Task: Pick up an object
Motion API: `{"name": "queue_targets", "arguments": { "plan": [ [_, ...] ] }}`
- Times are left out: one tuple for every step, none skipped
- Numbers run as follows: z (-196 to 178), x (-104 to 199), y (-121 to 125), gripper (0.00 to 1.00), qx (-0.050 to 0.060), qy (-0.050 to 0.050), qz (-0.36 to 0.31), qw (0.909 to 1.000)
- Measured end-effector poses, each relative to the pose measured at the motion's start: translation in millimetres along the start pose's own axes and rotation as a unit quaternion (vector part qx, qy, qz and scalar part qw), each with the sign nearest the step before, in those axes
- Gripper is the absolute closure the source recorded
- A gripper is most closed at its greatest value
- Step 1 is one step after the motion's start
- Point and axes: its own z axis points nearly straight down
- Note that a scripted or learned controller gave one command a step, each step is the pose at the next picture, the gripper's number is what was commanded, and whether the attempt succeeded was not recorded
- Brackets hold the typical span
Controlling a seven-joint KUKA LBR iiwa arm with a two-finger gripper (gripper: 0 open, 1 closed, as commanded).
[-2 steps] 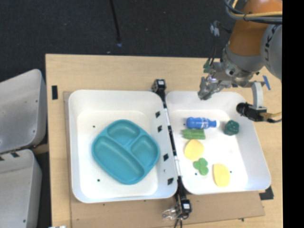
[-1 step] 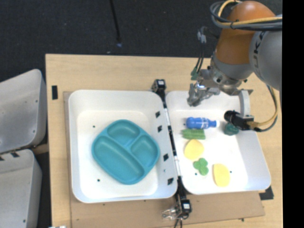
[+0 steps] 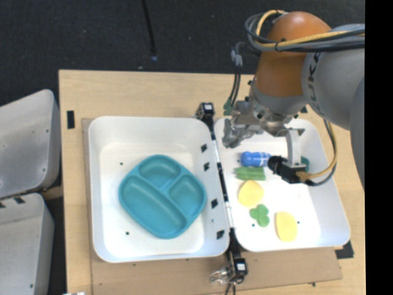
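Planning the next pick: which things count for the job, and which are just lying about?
Job, likely: claw; in the right bin: blue cylinder, green strip, yellow disc, green clover-shaped piece, yellow oval.
Lying about: teal divided plate, left bin.

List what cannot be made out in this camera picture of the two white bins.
- Far end of the right white bin: camera view, hidden under the grey arm with the orange band.
- Flat green piece near the blue cylinder: blurred, its kind is unclear.
- Small green lobed piece: too small to identify.
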Motion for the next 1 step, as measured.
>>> {"name": "queue_targets", "arguments": {
  "plan": [
    [-0.7, 52.5, -24.2, 1.00, 0.000, 0.000, 0.000, 1.0000]
  ]
}}
